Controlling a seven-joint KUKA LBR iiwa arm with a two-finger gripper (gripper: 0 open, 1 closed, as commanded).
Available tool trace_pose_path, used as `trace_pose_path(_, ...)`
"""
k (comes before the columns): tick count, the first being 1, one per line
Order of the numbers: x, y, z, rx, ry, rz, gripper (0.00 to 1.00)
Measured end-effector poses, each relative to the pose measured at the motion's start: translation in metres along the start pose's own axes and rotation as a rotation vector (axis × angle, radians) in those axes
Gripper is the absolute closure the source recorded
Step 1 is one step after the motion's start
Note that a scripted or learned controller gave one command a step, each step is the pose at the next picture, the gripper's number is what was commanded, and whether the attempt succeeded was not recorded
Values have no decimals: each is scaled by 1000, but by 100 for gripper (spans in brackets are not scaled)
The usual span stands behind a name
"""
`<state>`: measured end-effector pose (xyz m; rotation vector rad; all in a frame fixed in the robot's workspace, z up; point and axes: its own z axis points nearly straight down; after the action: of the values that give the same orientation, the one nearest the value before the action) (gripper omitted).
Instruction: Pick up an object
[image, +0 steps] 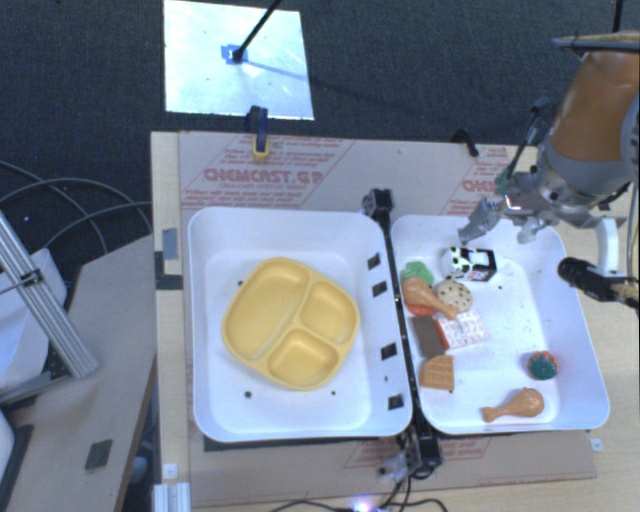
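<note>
Toy food pieces lie scattered in your right-hand bin (575, 330), and none of them is lifted. Nearest the far rim you have a small black-and-white cow figure (470, 263). Just beside it toward the divider sits a green leafy piece (418, 271), with an orange drumstick (425, 297) touching a round speckled cookie (455, 295) below it. A dark brown slab (430, 336) and a red-and-white patterned block (464, 329) lie side by side in the middle of the bin. Nearer the front you see a wedge-shaped orange waffle piece (437, 373), a tan drumstick (515, 405) close to the front rim, and a small green-and-red ball (542, 365) near the right wall.

Your left-hand bin (215, 330) carries a yellow three-compartment tray (290, 322), set at a slant, with nothing in its compartments.

The arm (595, 110) comes in from the right, its orange band well above the worktop (300, 175). The end effector (505, 222) hangs over the far rim of the right-hand bin, just beyond the cow figure and apart from it. Its two fingers stand spread, with nothing between them.
</note>
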<state>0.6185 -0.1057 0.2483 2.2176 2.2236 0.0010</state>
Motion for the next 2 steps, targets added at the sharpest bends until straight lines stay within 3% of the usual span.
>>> trace_pose_path(1, 20, -85, 132, 18, 5, 2, 0)
trace_pose_path(2, 18, -78, 114, -2, 0, 2, 100)
